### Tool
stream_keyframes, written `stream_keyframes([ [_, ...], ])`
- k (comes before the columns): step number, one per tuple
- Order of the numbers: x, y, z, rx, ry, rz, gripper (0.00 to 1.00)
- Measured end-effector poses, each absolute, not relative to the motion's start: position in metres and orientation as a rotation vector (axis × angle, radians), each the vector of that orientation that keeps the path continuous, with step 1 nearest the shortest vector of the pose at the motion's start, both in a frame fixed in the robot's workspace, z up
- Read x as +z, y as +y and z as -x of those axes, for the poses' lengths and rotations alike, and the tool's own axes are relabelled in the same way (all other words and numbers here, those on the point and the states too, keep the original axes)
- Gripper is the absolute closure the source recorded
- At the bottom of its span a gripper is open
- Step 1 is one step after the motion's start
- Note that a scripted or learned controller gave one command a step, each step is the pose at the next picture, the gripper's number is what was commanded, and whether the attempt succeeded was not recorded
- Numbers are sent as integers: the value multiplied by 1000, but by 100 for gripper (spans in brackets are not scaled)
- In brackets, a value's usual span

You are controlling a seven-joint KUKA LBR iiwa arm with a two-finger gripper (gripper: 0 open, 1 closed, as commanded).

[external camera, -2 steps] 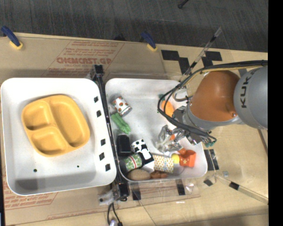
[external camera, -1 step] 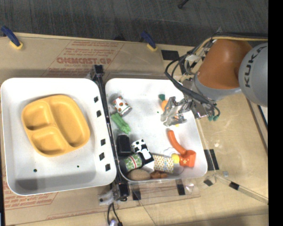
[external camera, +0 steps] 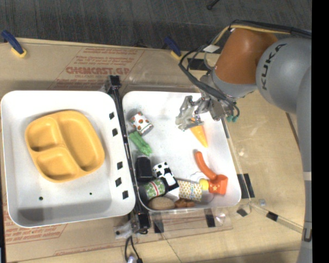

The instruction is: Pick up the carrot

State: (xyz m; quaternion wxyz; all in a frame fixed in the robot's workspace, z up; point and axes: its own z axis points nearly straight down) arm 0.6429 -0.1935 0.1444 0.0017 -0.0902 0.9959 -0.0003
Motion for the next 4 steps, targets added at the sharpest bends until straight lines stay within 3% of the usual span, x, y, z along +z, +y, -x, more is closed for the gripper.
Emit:
stream_keyframes([
  [1, 127, -209, -641, -1, 3012, 887, 100],
  [2, 127, -209, -641, -1, 3012, 886, 0],
  [3, 96, -205, -645, -6, 3042, 753, 0],
  [4, 109, -205, -648, -10, 3036, 756, 100],
])
